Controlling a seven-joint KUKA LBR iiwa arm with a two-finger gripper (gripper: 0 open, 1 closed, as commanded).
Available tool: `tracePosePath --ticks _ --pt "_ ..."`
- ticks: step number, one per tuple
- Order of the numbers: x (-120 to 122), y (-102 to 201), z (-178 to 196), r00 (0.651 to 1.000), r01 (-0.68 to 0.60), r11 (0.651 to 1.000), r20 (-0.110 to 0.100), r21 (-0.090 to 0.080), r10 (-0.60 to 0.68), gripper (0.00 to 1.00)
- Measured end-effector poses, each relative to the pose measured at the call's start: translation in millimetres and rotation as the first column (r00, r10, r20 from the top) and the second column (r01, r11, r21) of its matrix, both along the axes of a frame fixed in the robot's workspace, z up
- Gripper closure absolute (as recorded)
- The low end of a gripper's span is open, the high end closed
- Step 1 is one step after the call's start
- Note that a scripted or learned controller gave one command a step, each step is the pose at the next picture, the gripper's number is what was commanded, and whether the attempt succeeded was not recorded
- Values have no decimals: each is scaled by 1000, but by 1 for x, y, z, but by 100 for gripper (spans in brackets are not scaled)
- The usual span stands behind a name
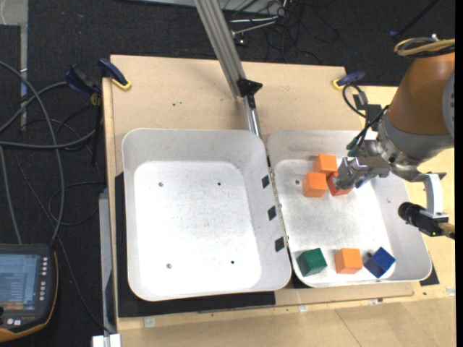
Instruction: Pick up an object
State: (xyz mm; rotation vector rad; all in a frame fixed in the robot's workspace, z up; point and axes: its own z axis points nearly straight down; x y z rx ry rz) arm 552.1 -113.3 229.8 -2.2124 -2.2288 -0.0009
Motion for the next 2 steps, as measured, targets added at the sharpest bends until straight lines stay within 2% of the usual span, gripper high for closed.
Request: tracePosePath --ticks 1,2 --pt "9 45 -5 1000 0 1000 0 0 0 100" --pt "18 103 2 1000 -1 1000 2 1 1 100"
